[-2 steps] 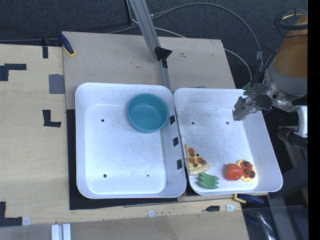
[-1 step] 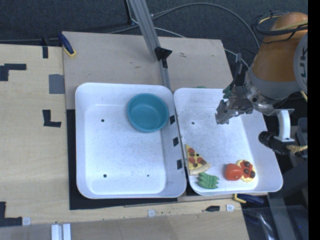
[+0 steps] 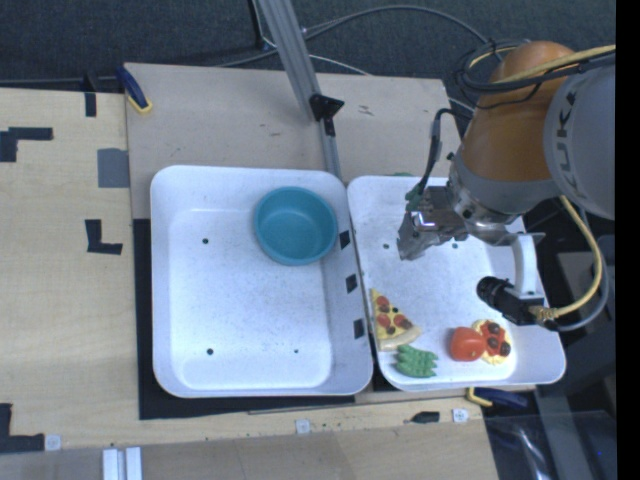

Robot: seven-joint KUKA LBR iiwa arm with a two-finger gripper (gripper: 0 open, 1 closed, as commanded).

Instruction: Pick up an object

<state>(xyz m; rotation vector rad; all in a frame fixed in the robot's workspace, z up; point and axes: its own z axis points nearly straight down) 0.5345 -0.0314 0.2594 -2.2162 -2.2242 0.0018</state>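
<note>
Pincer (image 3: 414, 236) fingertips indistinct; arm (image 3: 520, 138) hides bin (image 3: 440, 298) corner.

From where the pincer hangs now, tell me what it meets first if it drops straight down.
Most likely the bare floor of the right bin. The pincer points down over its upper part, well clear of the pizza slice and the other toys nearer the front, though depth is hard to judge.

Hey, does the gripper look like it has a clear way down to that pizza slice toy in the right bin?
Probably yes. The gripper hangs over the right bin, with bare floor between it and the pizza slice toy. A green toy lies close beside the slice, which may crowd a grasp.
</note>
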